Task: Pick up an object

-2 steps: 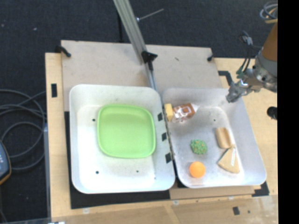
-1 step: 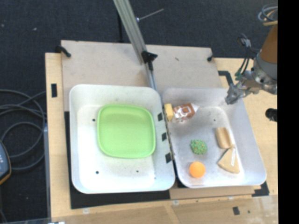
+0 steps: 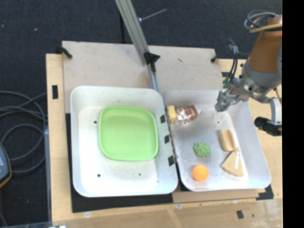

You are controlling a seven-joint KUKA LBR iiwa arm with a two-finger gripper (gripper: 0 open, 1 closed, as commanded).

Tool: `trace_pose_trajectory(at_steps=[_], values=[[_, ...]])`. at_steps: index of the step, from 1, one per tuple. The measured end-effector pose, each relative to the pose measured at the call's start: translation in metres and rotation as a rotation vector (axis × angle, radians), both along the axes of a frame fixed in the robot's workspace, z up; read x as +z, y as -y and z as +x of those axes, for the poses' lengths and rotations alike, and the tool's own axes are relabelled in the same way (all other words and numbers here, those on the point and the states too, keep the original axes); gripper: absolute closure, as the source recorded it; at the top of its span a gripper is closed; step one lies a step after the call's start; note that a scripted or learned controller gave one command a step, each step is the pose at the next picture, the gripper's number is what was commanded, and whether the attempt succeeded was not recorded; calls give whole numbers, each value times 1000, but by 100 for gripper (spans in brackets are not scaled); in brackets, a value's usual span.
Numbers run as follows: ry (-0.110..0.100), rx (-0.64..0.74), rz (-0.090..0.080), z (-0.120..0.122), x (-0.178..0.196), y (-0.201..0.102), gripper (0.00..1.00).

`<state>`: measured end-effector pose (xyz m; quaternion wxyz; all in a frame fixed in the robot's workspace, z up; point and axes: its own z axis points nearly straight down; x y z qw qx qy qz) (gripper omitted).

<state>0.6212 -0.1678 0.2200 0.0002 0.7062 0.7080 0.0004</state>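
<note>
Five loose objects lay in the right bin [image 3: 254,141]. A small brown-and-white packet [image 3: 186,113] sat near the bin's upper left, with a yellow block [image 3: 171,114] touching its left end, against the bin's left wall. A green, bumpy ball [image 3: 202,149] rested near the middle. An orange ball [image 3: 200,173] lay below it, apart, near the front wall. A tan roll [image 3: 227,139] lay tilted to the right of the green ball. Just below the roll, a pale tan wedge [image 3: 233,165] lay flat near the front right corner.
</note>
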Motion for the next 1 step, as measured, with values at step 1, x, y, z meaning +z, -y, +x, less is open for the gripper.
trace_pose_trajectory(at_steps=[1], values=[[2,1,0,-16,14,-49,100]])
